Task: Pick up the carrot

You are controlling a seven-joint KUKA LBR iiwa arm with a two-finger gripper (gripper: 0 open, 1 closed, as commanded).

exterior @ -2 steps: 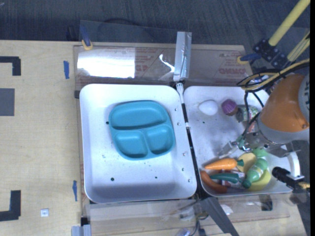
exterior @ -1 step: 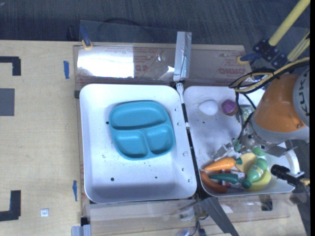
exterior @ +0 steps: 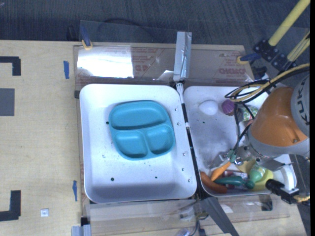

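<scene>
Item: carrot [exterior: 220, 171], orange, slim. Lay tilted in the near corner of the right bin [exterior: 209, 132], just left of the gripper [exterior: 237, 157] and touching or nearly touching its tip. It sat among a heap of small toys, pressed toward the near wall, probably because loose pieces slide down into that corner.

Item: gripper, at the end of the grey arm with the orange band [exterior: 275, 117]. It was lowered into the right bin directly over the heap. How far it was open could not be told, and nothing could be confirmed in its hold; cables and the wrist hid the working end.

Item: green toy [exterior: 256, 173], just right of and below the gripper, leaning on the heap. A dark red piece [exterior: 212, 183] lay below-left of the gripper, under the carrot's low end.

Item: purple ball [exterior: 228, 106] and white egg [exterior: 208, 107], both well beyond the gripper at the far side of the same bin, apart from the heap.

Item: blue divided plate [exterior: 141, 129], far left of the gripper in the left bin [exterior: 93, 146].

Room: the carrot was crowded by the near wall and the dividing rim; open floor lay beyond the gripper, toward the far side, judged the freer direction for approach and lift.
</scene>
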